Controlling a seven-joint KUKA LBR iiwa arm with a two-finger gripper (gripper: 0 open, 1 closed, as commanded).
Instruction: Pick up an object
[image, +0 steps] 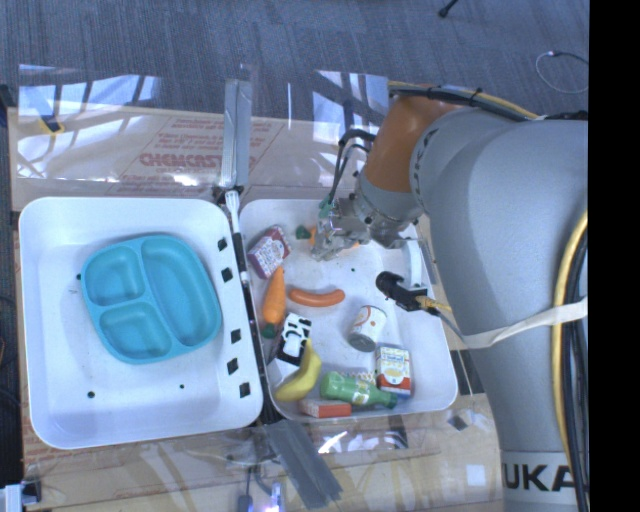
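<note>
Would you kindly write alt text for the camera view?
A grey robot arm lowers its gripper into the right bin, crowded with toy food: banana, carrot, sausage. The left bin holds a blue plate.

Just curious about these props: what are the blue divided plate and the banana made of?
Blue divided plate: likely moulded plastic, smooth and slightly matte, with uniform colour and rounded compartments. Banana: probably toy plastic or rubber; its flat, even yellow suggests that, though the view leaves it open.

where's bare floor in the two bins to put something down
Left bin: bare white all around the blue divided plate, widest along the near edge. Right bin: crowded; carrot, sausage, banana and green bottle fill it. A small gap lies between sausage and pincer.
</note>
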